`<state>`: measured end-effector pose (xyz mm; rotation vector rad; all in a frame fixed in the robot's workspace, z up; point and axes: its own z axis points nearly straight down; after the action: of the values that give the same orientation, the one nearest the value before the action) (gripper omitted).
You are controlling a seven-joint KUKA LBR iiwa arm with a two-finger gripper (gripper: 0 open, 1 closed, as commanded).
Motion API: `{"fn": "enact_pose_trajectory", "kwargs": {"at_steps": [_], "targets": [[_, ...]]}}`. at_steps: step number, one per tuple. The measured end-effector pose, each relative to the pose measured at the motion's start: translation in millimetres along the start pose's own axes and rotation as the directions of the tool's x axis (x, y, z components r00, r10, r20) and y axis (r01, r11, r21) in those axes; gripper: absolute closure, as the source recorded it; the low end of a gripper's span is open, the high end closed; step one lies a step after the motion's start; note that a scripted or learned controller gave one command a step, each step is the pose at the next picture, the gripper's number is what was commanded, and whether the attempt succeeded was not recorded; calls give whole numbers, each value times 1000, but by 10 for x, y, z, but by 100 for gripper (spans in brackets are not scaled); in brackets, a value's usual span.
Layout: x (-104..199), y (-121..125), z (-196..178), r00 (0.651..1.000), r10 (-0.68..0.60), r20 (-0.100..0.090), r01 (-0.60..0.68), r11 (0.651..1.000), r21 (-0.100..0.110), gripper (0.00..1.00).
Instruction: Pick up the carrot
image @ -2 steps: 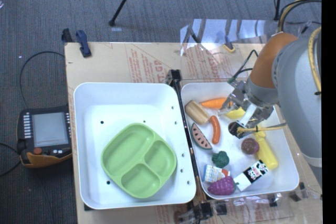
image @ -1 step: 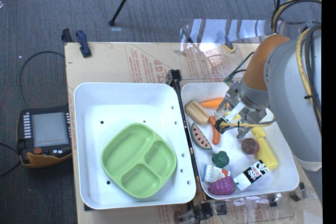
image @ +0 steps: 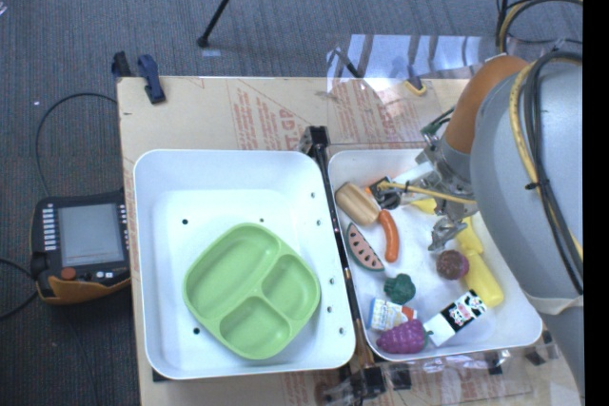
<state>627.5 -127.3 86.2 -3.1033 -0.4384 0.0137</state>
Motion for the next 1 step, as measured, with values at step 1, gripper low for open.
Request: {"fn": "enact_pose_trajectory", "kwargs": {"at_steps": [1], "targets": [[-675,342,-3,998,-57,-5,58,998,23,0]]}}
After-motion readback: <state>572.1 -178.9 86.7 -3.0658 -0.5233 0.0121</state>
